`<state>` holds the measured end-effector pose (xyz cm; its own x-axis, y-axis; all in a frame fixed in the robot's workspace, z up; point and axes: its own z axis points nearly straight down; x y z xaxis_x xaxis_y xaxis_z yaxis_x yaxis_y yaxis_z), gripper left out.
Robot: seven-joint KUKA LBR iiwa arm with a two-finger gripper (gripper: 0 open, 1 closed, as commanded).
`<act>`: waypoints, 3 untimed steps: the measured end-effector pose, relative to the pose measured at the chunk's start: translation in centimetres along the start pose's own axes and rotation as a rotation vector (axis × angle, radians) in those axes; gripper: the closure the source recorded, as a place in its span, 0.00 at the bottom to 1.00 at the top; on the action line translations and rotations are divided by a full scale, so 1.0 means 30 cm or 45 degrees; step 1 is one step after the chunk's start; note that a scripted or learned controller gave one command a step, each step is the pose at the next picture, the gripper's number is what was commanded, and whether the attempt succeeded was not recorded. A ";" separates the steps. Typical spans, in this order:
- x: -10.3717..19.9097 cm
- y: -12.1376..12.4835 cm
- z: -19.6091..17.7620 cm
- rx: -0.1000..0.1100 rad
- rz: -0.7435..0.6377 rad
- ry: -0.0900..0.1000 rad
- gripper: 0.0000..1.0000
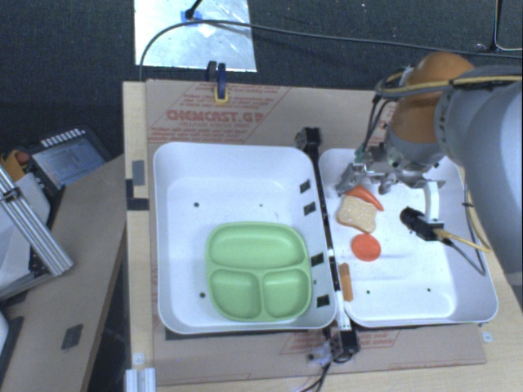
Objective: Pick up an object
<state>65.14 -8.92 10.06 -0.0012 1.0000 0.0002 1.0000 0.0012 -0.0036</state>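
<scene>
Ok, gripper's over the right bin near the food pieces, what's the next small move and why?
Probably a short descent onto the orange wedge. The gripper hangs right above it at the back of the right bin, and nothing is visibly held. The wedge leans on the tan bread piece, with the orange disc just in front, so go down slowly.

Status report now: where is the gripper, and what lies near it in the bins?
Gripper low over right bin, far left corner. Orange piece and bread slice just below it, orange disc nearer. Green tray in left bin, apart.
</scene>
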 end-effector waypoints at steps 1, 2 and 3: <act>0.001 0.002 0.054 -0.004 -0.001 0.000 0.00; 0.000 0.004 0.015 -0.007 -0.001 -0.001 1.00; 0.007 0.042 -0.156 -0.014 -0.004 -0.001 1.00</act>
<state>66.42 -8.72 14.72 -0.0042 1.0000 -0.0008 1.0000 0.0042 0.0077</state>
